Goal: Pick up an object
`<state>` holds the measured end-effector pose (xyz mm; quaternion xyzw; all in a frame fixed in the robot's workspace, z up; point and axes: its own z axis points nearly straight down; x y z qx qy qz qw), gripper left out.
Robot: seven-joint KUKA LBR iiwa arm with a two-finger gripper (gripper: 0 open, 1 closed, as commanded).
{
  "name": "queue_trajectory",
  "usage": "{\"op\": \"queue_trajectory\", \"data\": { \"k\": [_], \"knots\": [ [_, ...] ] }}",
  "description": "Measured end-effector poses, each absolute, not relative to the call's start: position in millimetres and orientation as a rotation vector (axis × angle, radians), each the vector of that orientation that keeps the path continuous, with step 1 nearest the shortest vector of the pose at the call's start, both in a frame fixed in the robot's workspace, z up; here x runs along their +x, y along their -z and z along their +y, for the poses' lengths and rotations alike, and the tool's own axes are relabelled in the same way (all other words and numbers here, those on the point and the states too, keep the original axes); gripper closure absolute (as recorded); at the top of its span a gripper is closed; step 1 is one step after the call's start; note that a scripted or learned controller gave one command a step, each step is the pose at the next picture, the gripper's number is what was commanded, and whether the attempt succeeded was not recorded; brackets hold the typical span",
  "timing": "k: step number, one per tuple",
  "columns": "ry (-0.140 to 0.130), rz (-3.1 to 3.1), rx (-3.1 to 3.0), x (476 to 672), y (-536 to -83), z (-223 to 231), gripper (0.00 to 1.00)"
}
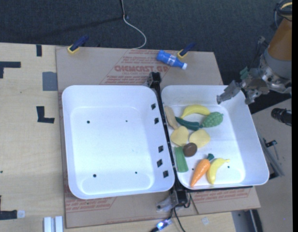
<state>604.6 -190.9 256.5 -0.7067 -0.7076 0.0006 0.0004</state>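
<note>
At the near edge of the table (pixel 23 144), a dark cable fitting (pixel 172 206) sits below the junction of the two bins. The left bin (pixel 71 100) is a shallow white tray with small dark dots on its floor. The right bin (pixel 253 144) holds all the toy foods. Nearest its front edge lie an orange carrot (pixel 200 171) with a green top and, just beside it toward the right wall, a small yellow banana (pixel 215 169); the two are touching or nearly so. Along the left wall stands a green oblong piece (pixel 180 159). Just beyond it, a brown rounded piece (pixel 189 149) rests against two pale yellow chip-like pieces (pixel 187 137). Farther back, a dark green pod (pixel 187 123) lies across the pile, with a textured green vegetable (pixel 212 119) at its right end and a second yellow banana (pixel 195 111) behind it. A beige piece (pixel 169 117) leans near the left wall.

The gripper (pixel 231 92) hangs over the far right corner of the right bin, above the toys and apart from them. Whether its jaws are spread or closed cannot be told from this angle, and nothing is seen in its grasp. Toward the far edge of the table, on the brown board (pixel 134 69) under the bins, lie a blue bottle (pixel 171 59) and two blue-and-yellow clamps (pixel 77 44). A thin white cable (pixel 134 25) runs over the dark cloth beyond.
</note>
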Motion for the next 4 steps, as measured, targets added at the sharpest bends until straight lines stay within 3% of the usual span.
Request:
{"op": "queue_trajectory", "data": {
  "k": [1,2,3,4],
  "knots": [
    [0.011,-2.237,-2.233,593.0,-492.7,-216.6,0.00],
    [-0.007,-2.220,-2.210,554.9,-408.4,-156.5,0.00],
    [0.013,-2.238,-2.224,613.3,-542.1,-129.1,0.00],
    [-0.014,-2.212,-2.212,565.4,-410.4,-116.1,0.00]
  ]
}}
